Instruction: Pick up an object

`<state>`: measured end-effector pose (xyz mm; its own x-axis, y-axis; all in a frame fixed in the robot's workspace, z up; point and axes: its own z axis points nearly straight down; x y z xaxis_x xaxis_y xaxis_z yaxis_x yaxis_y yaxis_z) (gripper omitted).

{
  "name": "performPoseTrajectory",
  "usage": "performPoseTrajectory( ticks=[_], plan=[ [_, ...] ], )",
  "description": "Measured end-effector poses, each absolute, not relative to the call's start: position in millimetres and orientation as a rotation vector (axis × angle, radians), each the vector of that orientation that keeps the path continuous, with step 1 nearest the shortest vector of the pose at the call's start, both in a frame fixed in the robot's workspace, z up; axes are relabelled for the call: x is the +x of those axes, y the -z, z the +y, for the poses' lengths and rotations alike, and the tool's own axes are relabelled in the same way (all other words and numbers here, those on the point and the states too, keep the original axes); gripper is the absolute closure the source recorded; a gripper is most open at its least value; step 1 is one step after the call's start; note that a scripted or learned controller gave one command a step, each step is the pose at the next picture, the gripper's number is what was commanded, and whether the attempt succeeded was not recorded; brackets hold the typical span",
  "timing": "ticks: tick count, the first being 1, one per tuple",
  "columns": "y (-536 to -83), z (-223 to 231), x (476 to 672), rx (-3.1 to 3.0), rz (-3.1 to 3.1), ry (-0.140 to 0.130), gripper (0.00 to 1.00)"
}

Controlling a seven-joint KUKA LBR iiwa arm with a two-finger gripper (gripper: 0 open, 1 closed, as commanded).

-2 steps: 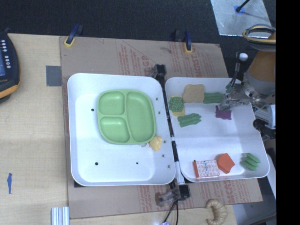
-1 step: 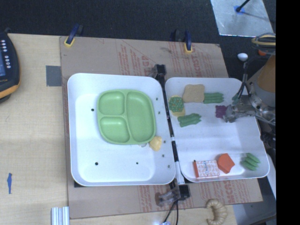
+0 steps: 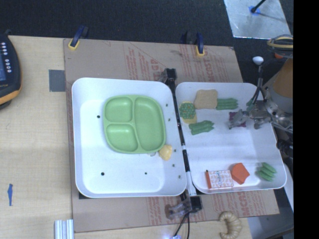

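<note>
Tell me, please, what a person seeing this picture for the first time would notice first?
The eye goes first to the green divided plate in the left bin, with a small yellow piece touching its lower right edge. Next comes the scatter of toy foods in the right bin: an orange block near the front and green pods near the middle. The hand hangs over that bin's right side.

Grey KUKA arm with orange band [image 3: 283, 81] enters from the right edge, wrist low and angled leftward. Its dark metal two-finger gripper [image 3: 238, 119] points left, sitting at mid-height of the frame's right side. Fingers look spread slightly, nothing visible between them.
</note>
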<state>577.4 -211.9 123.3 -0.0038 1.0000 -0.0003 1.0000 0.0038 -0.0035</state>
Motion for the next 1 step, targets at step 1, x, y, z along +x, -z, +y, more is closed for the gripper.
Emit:
performPoseTrajectory(
  ticks=[1],
  plan=[
    [-92.1,-212.4,611.4,-2.216,-2.229,-0.002,0.00]
  ],
)
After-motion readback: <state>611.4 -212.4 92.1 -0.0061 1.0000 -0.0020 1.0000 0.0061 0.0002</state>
